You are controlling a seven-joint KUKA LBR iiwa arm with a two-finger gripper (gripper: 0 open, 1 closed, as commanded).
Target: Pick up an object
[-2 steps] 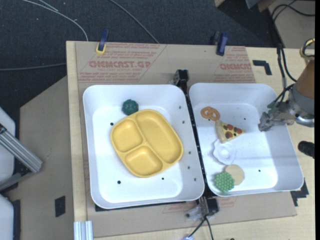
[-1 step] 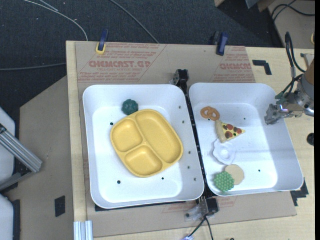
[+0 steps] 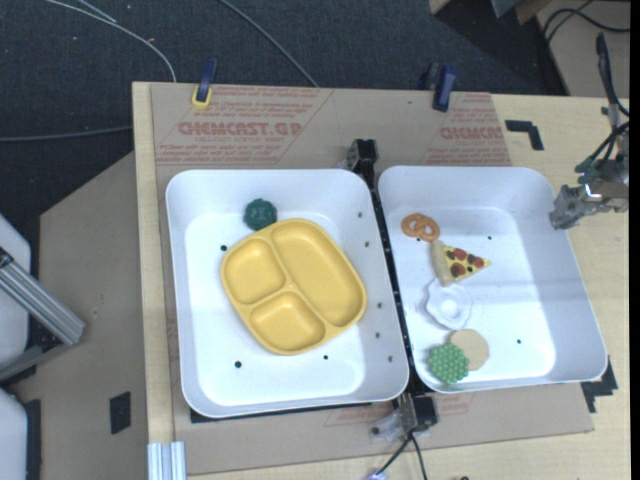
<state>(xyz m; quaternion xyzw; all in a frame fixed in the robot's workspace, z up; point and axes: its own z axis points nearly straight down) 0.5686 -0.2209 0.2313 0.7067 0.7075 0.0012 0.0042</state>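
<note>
Camera view: pizza slice (image 3: 458, 264) tip points lower-left (crust upper-right); claw (image 3: 572, 208) at bin rim, state unclear.

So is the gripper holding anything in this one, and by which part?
Nothing visibly held: the gripper sits at the right bin's right rim, away from the pizza slice and pretzel.
</note>
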